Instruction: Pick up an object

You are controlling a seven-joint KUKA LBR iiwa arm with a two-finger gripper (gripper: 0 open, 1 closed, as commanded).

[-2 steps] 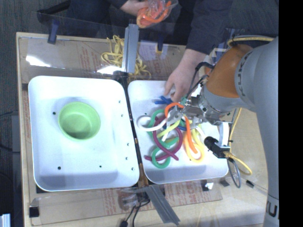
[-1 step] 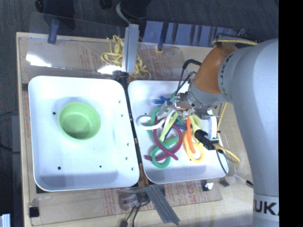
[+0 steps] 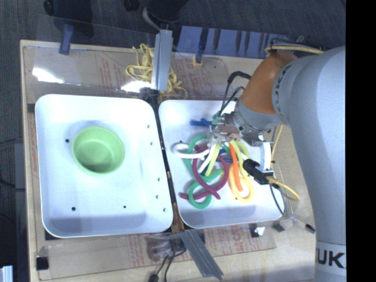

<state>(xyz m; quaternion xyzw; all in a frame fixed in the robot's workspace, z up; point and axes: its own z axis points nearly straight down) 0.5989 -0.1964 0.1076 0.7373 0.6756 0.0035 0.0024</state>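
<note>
- left bin (image 3: pixel 53 157): green bowl (image 3: pixel 98 150) sits upright in its left half, well apart from the arm
- behind the bins, on the tabletop (image 3: pixel 88 75): loose yellow cord (image 3: pixel 144 69) tangled beside a grey upright post (image 3: pixel 163 60)
- right bin (image 3: pixel 176 113): a tangle of coloured rope pieces (image 3: pixel 211 169) lies mid-bin, green, magenta, white, yellow and orange strands looped over one another
- small blue piece (image 3: pixel 200 123) lies apart from the pile, near the bin's far side
- gripper (image 3: pixel 224 135) is over the upper right part of the tangle, at the top ends of the yellow and orange strands; whether it touches them can't be told
- fingers: hidden in wrist clutter and cables, can't tell if spread or closed, nothing visibly between them
- arm (image 3: pixel 305 128) enters from the right, orange band (image 3: pixel 261 90) above the wrist
</note>
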